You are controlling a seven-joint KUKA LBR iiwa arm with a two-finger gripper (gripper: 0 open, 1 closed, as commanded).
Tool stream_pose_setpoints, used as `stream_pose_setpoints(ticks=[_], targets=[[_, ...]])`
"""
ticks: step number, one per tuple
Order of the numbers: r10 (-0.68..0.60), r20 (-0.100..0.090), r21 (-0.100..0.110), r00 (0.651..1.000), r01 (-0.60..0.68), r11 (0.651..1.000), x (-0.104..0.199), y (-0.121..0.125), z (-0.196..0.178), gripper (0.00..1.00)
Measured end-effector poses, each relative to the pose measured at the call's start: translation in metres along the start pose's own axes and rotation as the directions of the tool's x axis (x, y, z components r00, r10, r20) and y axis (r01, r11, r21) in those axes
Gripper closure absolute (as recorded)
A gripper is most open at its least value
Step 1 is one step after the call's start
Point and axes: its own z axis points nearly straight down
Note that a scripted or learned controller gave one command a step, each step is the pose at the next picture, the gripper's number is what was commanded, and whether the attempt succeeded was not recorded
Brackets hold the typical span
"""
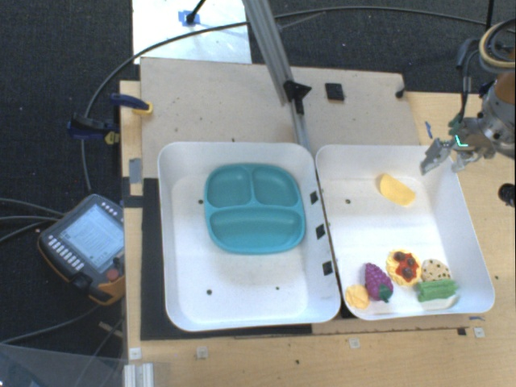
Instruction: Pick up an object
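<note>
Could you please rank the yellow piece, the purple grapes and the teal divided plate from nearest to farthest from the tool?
From the tool:
1. Yellow piece, upper part of the right bin.
2. Purple grapes, right bin's front edge.
3. Teal divided plate, in the left bin.

A pale yellow, rounded piece (397,189) lies flat and alone in the upper part of my right bin. Along that bin's near edge sits a cluster: a small orange-yellow piece (357,297), purple grapes (376,280) just beside it, a yellow round with red spots (404,266), and a speckled tan piece over green (436,281).
</note>
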Motion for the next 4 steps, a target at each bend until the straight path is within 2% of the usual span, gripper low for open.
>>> stream_pose_setpoints(ticks=[1,2,4], targets=[[-0.001,0.001,-0.003,1.000,0.001,1.000,0.000,0.001,-0.002,0.00],[-0.004,0.000,-0.001,1.000,0.004,1.000,0.003,0.012,0.050,0.00],[-0.003,0.002,-0.006,1.000,0.003,1.000,0.012,0.011,0.147,0.00]])
